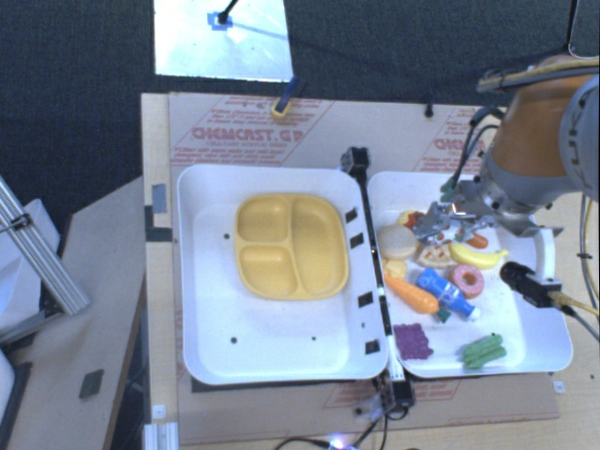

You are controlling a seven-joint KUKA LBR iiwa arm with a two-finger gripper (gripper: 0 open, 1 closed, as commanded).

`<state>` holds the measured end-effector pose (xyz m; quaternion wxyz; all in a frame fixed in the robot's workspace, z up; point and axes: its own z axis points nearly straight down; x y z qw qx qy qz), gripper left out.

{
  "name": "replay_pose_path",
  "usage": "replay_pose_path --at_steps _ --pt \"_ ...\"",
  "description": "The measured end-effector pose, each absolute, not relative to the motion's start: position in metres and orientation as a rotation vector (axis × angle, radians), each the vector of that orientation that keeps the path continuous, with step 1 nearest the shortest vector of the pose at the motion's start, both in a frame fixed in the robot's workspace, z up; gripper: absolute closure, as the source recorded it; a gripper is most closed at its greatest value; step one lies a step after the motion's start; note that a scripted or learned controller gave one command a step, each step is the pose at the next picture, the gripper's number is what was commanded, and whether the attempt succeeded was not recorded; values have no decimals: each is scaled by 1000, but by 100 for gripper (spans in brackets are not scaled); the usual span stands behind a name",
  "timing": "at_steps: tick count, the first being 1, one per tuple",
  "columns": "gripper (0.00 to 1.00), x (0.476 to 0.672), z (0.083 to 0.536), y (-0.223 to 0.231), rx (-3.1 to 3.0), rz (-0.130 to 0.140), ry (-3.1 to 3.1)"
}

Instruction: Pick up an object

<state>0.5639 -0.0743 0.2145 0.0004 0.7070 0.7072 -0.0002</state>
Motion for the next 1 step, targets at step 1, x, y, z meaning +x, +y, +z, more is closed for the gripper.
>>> replay_pose_path --at_steps 1 --pt "100 568 232 -64 2214 4 2226"
